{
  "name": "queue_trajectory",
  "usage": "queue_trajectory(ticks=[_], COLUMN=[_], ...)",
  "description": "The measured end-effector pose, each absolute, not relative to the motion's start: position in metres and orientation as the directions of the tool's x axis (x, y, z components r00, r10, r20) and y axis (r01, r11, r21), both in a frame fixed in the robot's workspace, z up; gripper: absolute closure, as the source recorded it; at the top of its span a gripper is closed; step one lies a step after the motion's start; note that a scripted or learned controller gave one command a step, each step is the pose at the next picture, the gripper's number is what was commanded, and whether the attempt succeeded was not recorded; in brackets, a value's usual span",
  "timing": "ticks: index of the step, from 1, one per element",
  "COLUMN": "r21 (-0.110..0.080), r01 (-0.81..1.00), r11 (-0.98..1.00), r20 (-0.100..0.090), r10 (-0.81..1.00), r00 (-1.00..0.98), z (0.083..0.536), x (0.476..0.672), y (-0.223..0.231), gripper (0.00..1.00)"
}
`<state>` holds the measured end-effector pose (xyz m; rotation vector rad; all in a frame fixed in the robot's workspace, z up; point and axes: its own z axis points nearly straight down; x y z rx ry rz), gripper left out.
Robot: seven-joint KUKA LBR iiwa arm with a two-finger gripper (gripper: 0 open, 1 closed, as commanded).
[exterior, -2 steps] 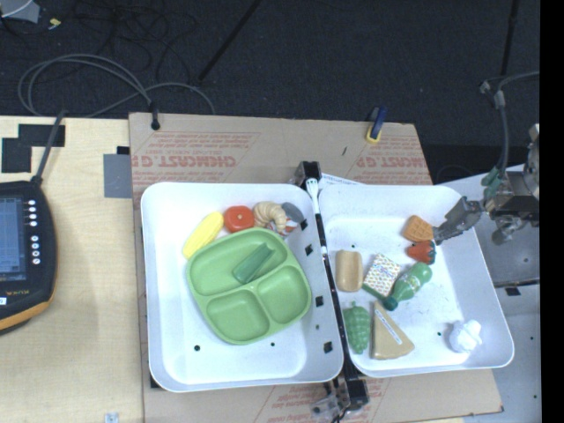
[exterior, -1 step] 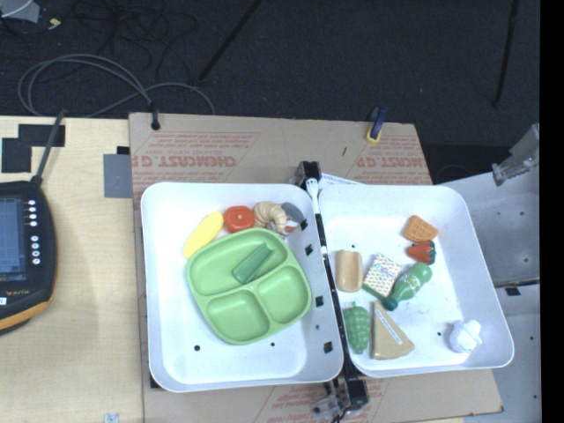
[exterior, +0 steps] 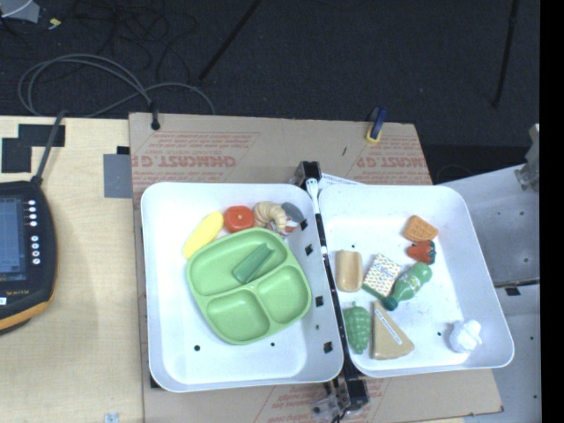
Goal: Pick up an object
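two white bins, one green tray

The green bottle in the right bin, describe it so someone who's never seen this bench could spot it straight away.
Start at the right-hand shallow white bin. Near its middle lies the small green plastic bottle with a dark cap, tilted diagonally, with the checkered yellow-and-blue box on its left and the red toy food piece just above. Unlike the bumpy green grape bunch lower down, it is smooth and long.

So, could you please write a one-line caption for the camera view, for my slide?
Two white bins: left bin holds a green divided plate, right bin holds scattered toy food.
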<state>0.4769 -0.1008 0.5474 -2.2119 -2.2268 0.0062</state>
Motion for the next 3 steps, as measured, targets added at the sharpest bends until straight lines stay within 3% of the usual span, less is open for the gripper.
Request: queue_trajectory(ticks=[1,2,3], r21=[-0.005,-0.012,-0.006], r01=[1.000,1.000,1.000], r11=[0.011,0.003,0.003], r20=[0.002,0.000,0.000], r10=[1.000,1.000,1.000], r00=[-0.011,-0.003,-0.003], z=[0.537,0.456,0.435], x=[0.476,0.475,0.476], y=[-0.007,0.014,0.037], gripper=[1.00,1.00,1.00])
